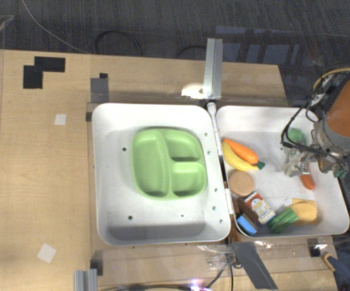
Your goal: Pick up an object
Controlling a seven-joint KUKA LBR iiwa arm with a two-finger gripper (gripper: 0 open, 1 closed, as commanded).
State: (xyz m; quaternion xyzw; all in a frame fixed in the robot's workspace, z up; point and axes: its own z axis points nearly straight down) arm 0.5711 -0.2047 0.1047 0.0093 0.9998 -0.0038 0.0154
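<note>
The right bin (272, 119) holds several toy foods. An orange carrot (243, 150) lies on a yellow banana (238, 158) by its left wall. Below them are a round tan piece (241, 183), a red and white pack (260, 208), a blue piece (246, 225), a green vegetable (282, 219) and a yellow piece (306, 210). My gripper (309, 164) hangs over the bin's right side, open, pointing down. A small red-orange piece (308, 180) lies just below its fingertips, not held. A green piece (296, 137) shows beside the wrist.
The left bin (111, 220) holds a green divided plate (168, 162). A metal post (213, 65) stands at the back between the two bins. The arm's orange band (349, 111) and black cables overhang the right bin's far right corner.
</note>
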